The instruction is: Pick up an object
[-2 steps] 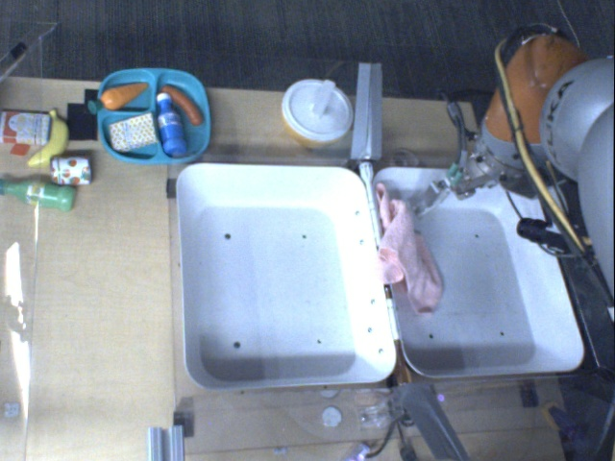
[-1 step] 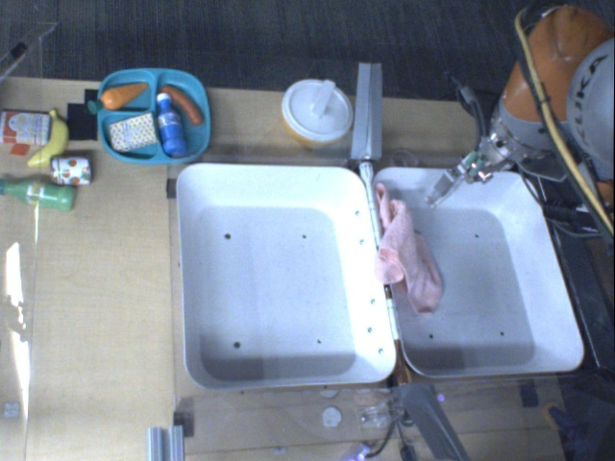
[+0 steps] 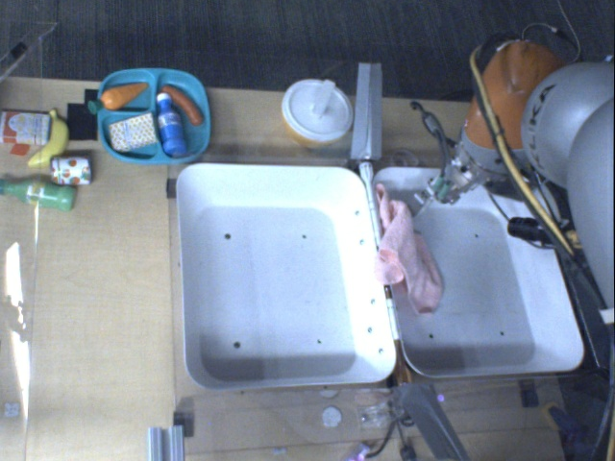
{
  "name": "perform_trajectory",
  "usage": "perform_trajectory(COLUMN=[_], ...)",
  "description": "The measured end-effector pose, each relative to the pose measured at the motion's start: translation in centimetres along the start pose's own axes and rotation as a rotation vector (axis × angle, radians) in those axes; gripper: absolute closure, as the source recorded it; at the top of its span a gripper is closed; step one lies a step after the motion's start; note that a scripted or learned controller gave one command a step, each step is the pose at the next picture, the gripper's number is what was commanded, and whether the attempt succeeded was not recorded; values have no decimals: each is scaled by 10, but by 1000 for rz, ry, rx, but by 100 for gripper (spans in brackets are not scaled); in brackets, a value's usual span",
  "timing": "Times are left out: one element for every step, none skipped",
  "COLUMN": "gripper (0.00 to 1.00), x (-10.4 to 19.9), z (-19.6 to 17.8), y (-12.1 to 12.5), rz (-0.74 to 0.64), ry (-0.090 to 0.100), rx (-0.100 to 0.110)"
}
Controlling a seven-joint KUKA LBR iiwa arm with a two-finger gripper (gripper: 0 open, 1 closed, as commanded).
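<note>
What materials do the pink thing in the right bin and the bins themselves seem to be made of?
The pink cloth looks like soft fabric, matte: it is crumpled and drapes over the bin wall. The right bin and the left bin look like smooth white plastic, probably, with rounded moulded corners and a slight sheen.

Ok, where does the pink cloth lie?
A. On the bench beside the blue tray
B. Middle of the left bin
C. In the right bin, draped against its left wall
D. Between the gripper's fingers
C: the pink cloth lies along the left wall of the right bin, apart from the gripper near the bin's top edge.
</note>
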State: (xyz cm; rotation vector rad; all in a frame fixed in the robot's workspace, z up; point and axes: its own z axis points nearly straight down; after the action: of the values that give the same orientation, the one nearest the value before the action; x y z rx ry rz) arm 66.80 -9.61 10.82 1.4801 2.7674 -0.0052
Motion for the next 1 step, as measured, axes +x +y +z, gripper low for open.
perform_trajectory(gripper=[0], x=[0], z=[1], y=[0], rz=[0], ry=[1], rx=[0])
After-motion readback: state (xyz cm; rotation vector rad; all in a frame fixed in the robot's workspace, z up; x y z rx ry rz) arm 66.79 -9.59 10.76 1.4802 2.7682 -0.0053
